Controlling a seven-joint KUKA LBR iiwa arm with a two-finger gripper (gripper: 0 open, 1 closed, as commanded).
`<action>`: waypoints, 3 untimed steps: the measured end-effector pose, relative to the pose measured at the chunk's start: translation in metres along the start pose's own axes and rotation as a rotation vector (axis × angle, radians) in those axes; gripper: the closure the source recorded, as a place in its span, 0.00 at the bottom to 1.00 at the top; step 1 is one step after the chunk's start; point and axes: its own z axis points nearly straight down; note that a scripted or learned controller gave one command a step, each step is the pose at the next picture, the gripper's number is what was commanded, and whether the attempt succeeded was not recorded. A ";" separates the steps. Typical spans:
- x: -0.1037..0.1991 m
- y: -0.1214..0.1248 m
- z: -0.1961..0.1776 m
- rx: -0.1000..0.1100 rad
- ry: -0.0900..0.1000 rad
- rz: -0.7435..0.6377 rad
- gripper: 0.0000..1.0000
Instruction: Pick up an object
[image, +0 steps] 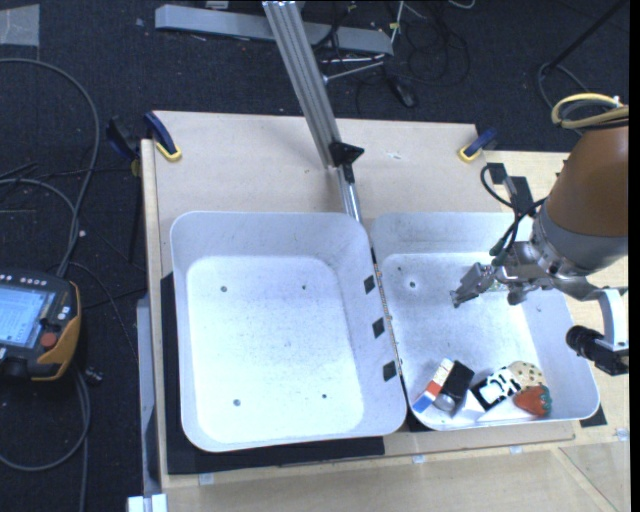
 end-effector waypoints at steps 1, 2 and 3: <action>0.013 -0.017 0.029 0.009 0.000 0.044 0.00; 0.048 -0.006 0.025 0.007 0.001 0.041 0.00; -0.020 -0.016 -0.062 0.001 -0.002 0.013 0.00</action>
